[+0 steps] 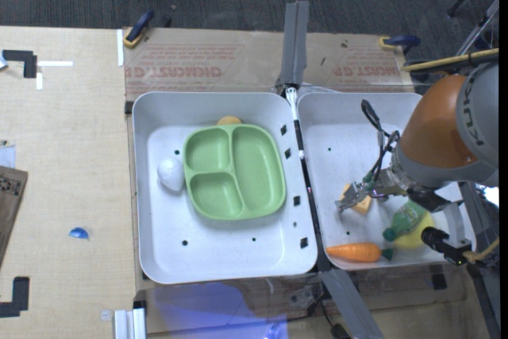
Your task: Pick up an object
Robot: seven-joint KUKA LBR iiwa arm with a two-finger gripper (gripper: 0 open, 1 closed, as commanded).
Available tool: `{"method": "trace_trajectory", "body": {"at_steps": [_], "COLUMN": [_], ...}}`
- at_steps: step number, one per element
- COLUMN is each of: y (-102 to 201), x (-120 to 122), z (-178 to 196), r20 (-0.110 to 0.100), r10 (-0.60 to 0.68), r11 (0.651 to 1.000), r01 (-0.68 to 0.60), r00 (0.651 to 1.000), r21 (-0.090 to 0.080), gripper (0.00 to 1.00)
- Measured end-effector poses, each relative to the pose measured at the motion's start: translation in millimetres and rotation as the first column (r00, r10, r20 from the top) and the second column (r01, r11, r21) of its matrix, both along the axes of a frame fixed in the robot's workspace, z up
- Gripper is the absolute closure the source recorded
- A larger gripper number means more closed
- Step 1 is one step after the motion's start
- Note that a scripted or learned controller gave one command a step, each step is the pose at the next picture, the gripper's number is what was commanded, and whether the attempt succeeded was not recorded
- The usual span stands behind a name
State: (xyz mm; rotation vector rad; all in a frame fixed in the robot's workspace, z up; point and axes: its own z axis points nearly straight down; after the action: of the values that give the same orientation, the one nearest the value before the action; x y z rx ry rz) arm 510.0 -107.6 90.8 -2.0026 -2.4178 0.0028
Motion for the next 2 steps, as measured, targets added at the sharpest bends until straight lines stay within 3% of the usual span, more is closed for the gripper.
{"method": "trace_trajectory", "body": {"at_steps": [1,2], "y": [-1,66], "x": [0,31], "z": [9,100], "r20": [0.0,0.001], "r10": [-0.002,-0.02], "r11": [1.0,1.0], "r01": [0.002,0.02], "r00": [1.0,1.0], "r21": [0.0,-0.001], "gripper": [1.0,1.0]}}
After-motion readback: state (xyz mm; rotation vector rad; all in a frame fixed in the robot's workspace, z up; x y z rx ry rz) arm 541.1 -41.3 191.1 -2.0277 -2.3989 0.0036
